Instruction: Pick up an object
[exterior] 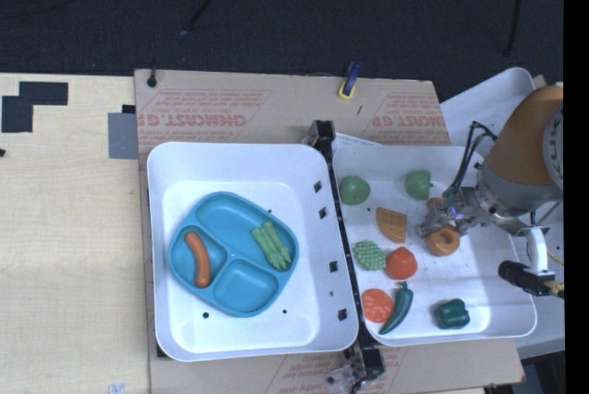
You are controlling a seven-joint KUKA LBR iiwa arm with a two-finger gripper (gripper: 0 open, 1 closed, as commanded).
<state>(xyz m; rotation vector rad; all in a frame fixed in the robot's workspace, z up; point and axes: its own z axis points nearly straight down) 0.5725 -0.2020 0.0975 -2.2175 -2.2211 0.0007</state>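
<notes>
- Camera view looks down on two shallow white bins: the left white bin [175, 180] holds a blue divided plastic tray [235, 254], the right white bin [502, 318] holds a scatter of toy food.
- The tool [440, 219] sits low in the right bin, directly at the brown ring-shaped toy doughnut [444, 241]; whether it is apart or together I cannot tell, as the metalwork blurs into the doughnut.
- That doughnut looks the likeliest target: probably light, hollow, stiff plastic with a smooth, somewhat slippery skin, not fragile.
- Best hold, I judge, is across the ring's outer rim, or one side of the ring pinched through the hole.
- An orange wedge-shaped toy piece [392, 224] lies just beside it and a red round toy tomato [401, 263] near below, so a wide approach could nudge them.
</notes>
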